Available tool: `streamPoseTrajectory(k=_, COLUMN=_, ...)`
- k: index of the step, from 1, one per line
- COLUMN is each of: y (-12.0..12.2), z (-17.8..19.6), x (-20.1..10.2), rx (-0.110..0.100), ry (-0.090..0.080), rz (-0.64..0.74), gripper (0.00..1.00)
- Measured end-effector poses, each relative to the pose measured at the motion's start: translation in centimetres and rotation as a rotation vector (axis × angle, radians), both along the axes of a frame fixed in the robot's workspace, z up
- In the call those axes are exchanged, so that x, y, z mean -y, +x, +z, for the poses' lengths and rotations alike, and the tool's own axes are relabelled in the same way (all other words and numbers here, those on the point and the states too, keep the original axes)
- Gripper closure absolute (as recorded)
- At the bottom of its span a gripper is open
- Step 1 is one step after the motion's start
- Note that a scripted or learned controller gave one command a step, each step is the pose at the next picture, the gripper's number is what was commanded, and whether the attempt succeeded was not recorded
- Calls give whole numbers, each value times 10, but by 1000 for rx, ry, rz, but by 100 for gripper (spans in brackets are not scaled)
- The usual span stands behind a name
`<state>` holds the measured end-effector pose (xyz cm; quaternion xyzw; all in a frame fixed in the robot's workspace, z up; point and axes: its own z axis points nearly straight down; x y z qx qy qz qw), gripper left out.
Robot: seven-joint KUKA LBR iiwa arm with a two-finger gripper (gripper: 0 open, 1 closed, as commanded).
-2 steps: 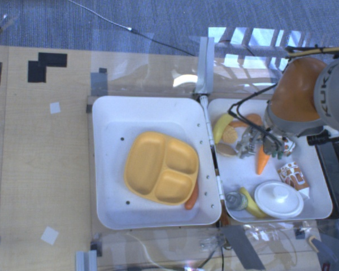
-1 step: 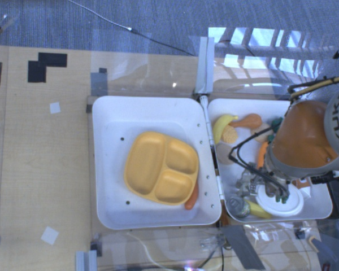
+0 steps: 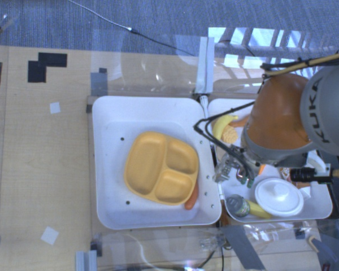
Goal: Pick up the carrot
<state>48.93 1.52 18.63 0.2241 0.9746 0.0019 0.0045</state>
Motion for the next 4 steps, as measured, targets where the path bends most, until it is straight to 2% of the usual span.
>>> streamPoseTrajectory(k=1, y=0, z=52, x=61, rx=3, ry=-5, rz=226, gripper=100)
streamPoseTrajectory(k=2, y=1, z=38, x=216, rx=-1, ry=-11, rz=436, gripper=100)
streamPoseTrajectory(k=3, y=37, z=-91, x=207, rx=-1, ry=-4, rz=72, gripper=100)
streamPoseTrajectory(k=4, y=157, z=-98, x=152, rx=0, ry=0, rz=-192, gripper=100)
